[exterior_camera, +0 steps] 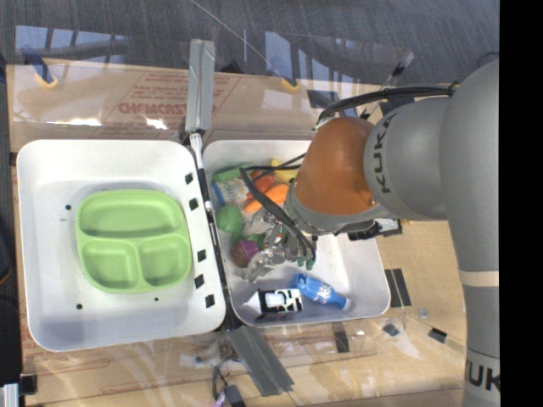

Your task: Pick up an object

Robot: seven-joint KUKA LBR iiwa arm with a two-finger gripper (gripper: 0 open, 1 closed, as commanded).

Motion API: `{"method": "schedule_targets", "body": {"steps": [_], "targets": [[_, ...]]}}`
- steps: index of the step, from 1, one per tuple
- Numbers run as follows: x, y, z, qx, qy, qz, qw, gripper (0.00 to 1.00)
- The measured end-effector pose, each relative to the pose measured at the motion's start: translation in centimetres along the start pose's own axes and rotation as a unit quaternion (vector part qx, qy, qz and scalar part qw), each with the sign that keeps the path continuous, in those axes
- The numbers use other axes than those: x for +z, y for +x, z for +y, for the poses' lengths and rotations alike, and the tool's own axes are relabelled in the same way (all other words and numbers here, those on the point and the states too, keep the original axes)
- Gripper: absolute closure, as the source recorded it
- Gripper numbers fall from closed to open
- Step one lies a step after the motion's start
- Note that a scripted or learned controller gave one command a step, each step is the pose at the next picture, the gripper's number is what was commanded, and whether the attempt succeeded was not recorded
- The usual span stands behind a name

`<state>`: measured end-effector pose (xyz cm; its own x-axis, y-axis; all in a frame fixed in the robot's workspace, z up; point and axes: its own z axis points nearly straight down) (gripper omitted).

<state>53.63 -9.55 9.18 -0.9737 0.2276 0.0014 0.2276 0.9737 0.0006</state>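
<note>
Reaching in from the right of the view, the grey arm (441, 151) with its orange band (338, 166) covers the upper right part of the right bin (366, 271), its wrist pointing down into the contents. The wooden surface (424, 253) carries both shallow white bins touching side by side, with a grey post (200, 83) standing at the top of their shared edge. The left bin (51, 185) holds a green divided tray (133, 238) with three compartments, lying flat near its centre. The right bin holds a loose group of small objects, mostly towards its left wall. The jaws (277, 248) sit low over the middle of this bin, just right of the purple item; the metal parts are blurred together and whether they are open, closed or gripping anything cannot be determined. A blue bottle (321, 292) lies tilted near the bin's lower edge, just below the jaws and apart from them. A black and white object (279, 301) lies beside the bottle at the lower left. A green round object (229, 220) rests against the left wall. An orange object (273, 193) sits partly under the wrist. A purple item (246, 250) lies below the green one.
</note>
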Motion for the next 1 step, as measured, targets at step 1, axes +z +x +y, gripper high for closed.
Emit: {"method": "schedule_targets", "body": {"steps": [1], "targets": [[-0.01,-7.78,1.25,-0.084,0.001,0.000,0.9964,0.00]]}}
